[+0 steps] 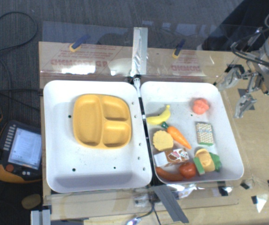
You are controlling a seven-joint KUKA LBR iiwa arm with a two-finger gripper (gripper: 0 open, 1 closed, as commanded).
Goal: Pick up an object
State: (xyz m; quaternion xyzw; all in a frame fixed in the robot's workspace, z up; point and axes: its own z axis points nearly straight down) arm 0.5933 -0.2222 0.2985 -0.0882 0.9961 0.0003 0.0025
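The right bin [226, 125] holds toy foods: a yellow banana [158, 116], a pink-red ball [200, 106], an orange carrot [178, 136], a patterned cracker [204, 133], a round yellow piece [162, 140], a small carton [172, 156], a red tomato [188, 169], a brown sausage [168, 174] and a yellow-green piece [205, 161]. My gripper [235, 93] hangs over the bench just past the right bin's far right corner. Its two fingers stand apart, open, with nothing between them. It is well clear of every item.
A yellow divided tray [101, 121] lies in the left bin [59, 163]. A metal post [139, 50] rises behind the seam between the bins. A handheld pendant [19, 149] and cables lie on the floor at the left.
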